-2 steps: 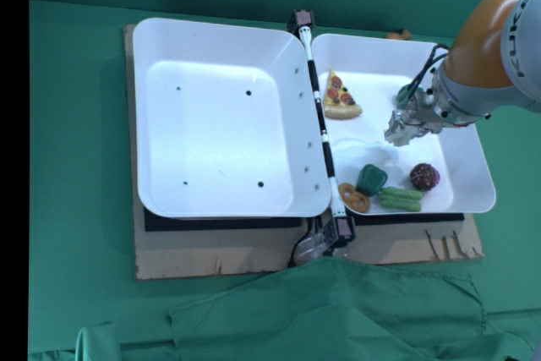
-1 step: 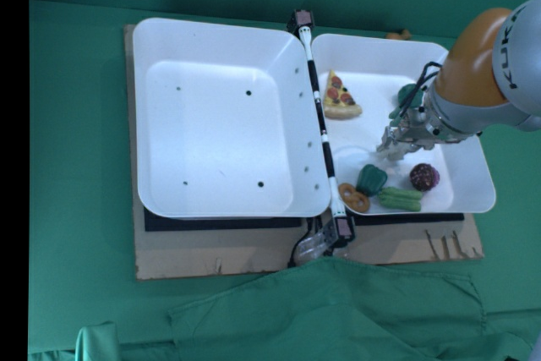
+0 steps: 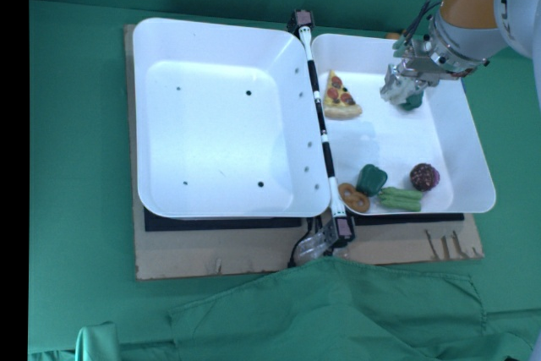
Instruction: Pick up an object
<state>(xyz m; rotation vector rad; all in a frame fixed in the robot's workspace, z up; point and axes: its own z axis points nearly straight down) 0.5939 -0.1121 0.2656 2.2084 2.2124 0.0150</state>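
Note:
My gripper (image 3: pixel 403 94) hangs over the upper part of the right bin (image 3: pixel 470 139), reaching in from the right. A small dark green object (image 3: pixel 413 102) shows between its fingertips, and the fingers look shut on it. A pizza slice (image 3: pixel 341 97) lies to the gripper's left, near the divider. Along the bin's near edge lie a green pepper (image 3: pixel 370 178), an orange pretzel-like ring (image 3: pixel 353 198), a light green pod (image 3: pixel 400 199) and a dark red berry (image 3: pixel 424 177).
The left bin (image 3: pixel 169 55) sits beside the right one, with a black-and-white bar (image 3: pixel 319 114) between them. Both bins rest on a cardboard sheet (image 3: pixel 211 262). Green cloth (image 3: pixel 338 309) is bunched at the front.

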